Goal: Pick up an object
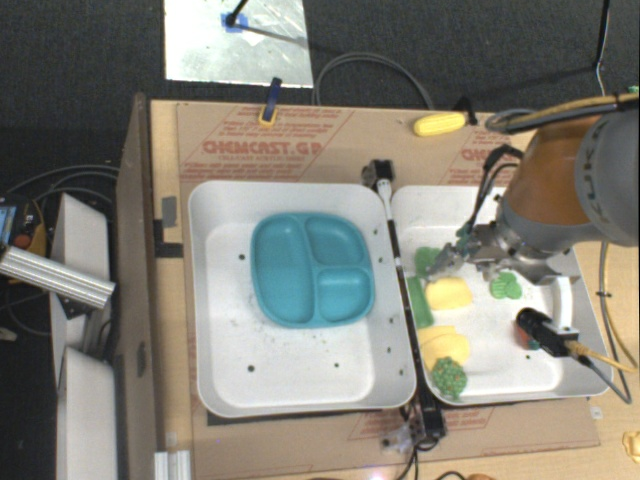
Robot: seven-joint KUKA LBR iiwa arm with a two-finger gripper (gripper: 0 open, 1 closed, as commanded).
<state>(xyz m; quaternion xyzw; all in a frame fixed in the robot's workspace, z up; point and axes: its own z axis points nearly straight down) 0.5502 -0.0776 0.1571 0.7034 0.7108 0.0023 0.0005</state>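
Robot gripper (447,259) low in right bin (480,383), near its left wall; can't tell grip state. Yellow toy (449,293) lies just below it.

Both white bins (225,368) look like smooth plastic; the teal divided plate (310,268) is glossy plastic. The table (300,138) beneath looks like matt brown cardboard, printed red.

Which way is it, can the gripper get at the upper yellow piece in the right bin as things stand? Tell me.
Probably yes. The gripper hangs just above the upper yellow piece in the right bin, with nothing lying on top of it. A green piece crowds its left side.
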